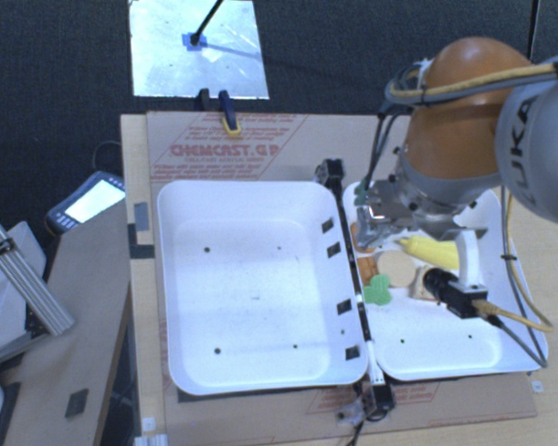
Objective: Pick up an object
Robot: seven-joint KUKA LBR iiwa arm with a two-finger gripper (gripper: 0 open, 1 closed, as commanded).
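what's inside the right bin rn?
Right bin: a yellow object, a green object, something orange-brown. The arm covers the bin's far part.

Single fixed camera, mounted above the table (212,137), looking down at a slant. Mid-range: both white bins fit in frame, left bin (254,282) centred, right bin (448,349) toward the right edge. Arm (476,119) enters from the right, near the lens, covering that bin's far part.
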